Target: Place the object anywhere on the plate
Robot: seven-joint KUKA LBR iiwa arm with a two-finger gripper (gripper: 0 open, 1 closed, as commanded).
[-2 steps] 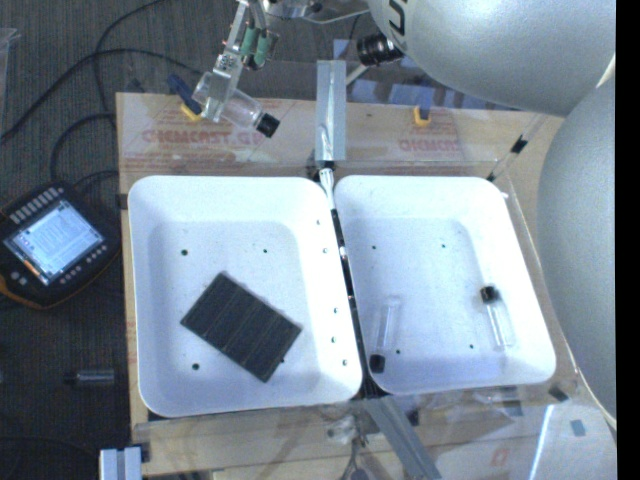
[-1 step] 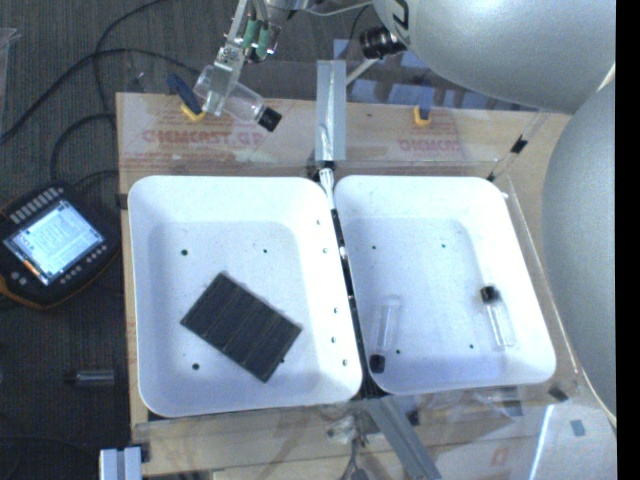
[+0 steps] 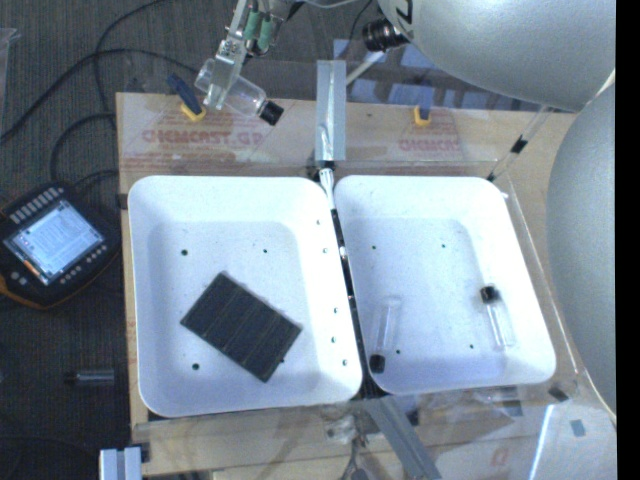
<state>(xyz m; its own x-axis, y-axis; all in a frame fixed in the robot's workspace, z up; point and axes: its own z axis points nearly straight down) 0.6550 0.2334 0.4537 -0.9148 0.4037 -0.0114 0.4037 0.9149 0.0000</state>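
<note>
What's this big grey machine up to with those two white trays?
A robot arm reaches in from the right. Its pincer is up beyond the far edge of the bins, with a clear tube with a dark cap between its fingers. A dark rectangular plate lies in the left bin. Two more clear tubes lie in the right bin.

Left bin (image 3: 150, 268): white, a few small dark dots.
Right bin (image 3: 520, 268): white, same dark dots.
Plate (image 3: 241, 326): dark grey, ribbed with a fine grid.
Tubes (image 3: 386, 334): clear, black caps.
Held tube (image 3: 238, 96): clear, black cap.
Arm (image 3: 500, 28): silver grey, glossy.
Bench (image 3: 230, 133): pale brown, faded red lettering.
Clips (image 3: 424, 117): yellow.
Pendant (image 3: 50, 243): black, pale screen, orange edge.
Floor (image 3: 60, 88): dark grey.
</note>
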